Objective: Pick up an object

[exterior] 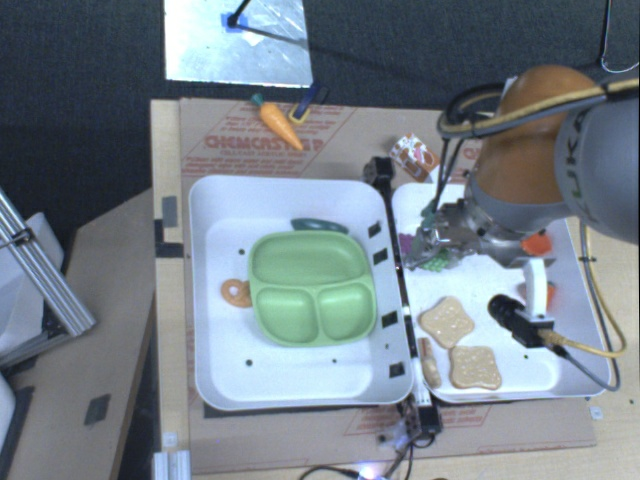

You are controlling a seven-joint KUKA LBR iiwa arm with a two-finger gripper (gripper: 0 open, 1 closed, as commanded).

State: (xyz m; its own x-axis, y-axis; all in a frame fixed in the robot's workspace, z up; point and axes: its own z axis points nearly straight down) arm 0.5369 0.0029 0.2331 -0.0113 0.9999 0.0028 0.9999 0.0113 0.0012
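- Your likely target is a small green-and-purple thing [428,261]. It lies in the right bin [570,383], just right of the green divided plate [305,288] as you view it, level with the plate's far half.
- Its shape is hard to make out: the claw [437,240] sits directly over it and covers its upper part.
- You cannot tell whether the claw is released or clenched, nor whether it touches the thing.
- The arm [540,158] reaches in from well right of the plate, its wrist turned down toward the bin and the claw end pointing toward the plate.
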